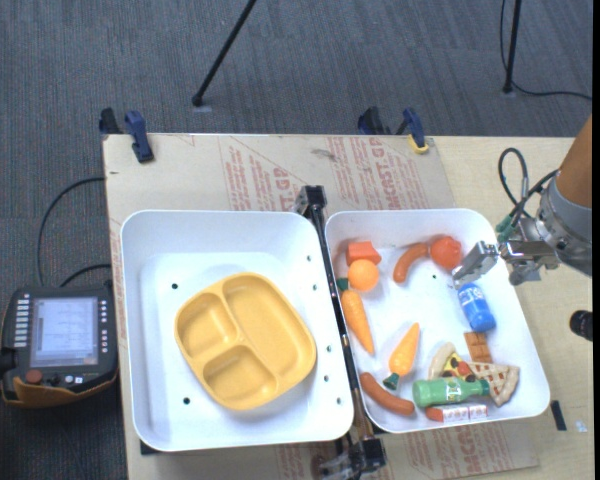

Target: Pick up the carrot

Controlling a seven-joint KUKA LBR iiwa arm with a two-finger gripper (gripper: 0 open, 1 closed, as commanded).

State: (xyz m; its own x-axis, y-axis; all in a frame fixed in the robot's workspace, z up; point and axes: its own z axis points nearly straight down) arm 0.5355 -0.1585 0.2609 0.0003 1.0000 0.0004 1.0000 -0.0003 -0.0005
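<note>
Carrots number two in the right bin (pixel 500 230): a longer carrot (pixel 356 320) lies against the bin's left wall, pointing toward the near edge, and a shorter carrot (pixel 405 350) with a green stub at its lower end lies tilted near the middle of the floor. The two are near each other but apart.

The claw (pixel 488 258) hangs over the right rim of that bin, at the end of the grey arm (pixel 570 230) reaching in from the right. One silvery finger (pixel 474 262) juts leftward over the bin floor; whether the claw is spread or closed cannot be told from this angle, and nothing is seen between its fingers. It sits just above a blue bottle (pixel 476 306) and well apart from both carrots.

Around them lie an orange ball (pixel 363 274), a red curved sausage (pixel 411 259), a tomato (pixel 445 252), another sausage (pixel 386 395) near the front, a green bottle (pixel 450 392) and a waffle piece (pixel 494 377).

The left bin (pixel 150 268) holds a yellow divided plate (pixel 244 340). Both bins rest on the tabletop (pixel 230 168), with a handheld control pad (pixel 60 346) on the floor to the left.
</note>
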